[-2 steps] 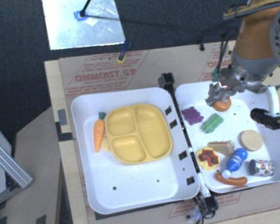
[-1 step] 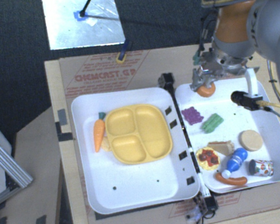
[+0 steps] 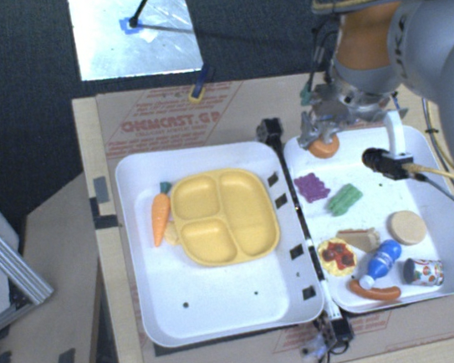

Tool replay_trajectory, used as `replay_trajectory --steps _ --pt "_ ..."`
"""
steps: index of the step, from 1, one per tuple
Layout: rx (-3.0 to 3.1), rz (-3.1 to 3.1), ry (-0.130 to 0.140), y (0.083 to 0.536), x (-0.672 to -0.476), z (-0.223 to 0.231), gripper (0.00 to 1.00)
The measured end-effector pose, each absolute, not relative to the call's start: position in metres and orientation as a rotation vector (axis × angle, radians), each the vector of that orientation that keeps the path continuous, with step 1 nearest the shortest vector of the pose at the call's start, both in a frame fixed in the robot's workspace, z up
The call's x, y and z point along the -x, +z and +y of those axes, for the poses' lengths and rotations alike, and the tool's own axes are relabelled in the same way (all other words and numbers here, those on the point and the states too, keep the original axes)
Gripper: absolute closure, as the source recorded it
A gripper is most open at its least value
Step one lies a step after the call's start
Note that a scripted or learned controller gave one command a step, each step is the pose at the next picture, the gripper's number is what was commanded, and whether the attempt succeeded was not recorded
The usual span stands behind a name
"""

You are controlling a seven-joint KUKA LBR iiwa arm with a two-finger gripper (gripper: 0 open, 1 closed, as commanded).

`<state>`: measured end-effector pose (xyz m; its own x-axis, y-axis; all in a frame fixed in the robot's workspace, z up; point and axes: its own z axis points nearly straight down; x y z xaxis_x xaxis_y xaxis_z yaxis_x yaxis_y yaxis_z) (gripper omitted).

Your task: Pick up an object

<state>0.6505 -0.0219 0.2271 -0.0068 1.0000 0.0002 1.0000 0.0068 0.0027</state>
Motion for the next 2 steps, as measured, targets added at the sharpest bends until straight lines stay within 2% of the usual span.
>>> replay_trajectory --steps 2 --pt "-2.218 2.222 0.001 0.2151 -0.6555 -0.0305 1.0"
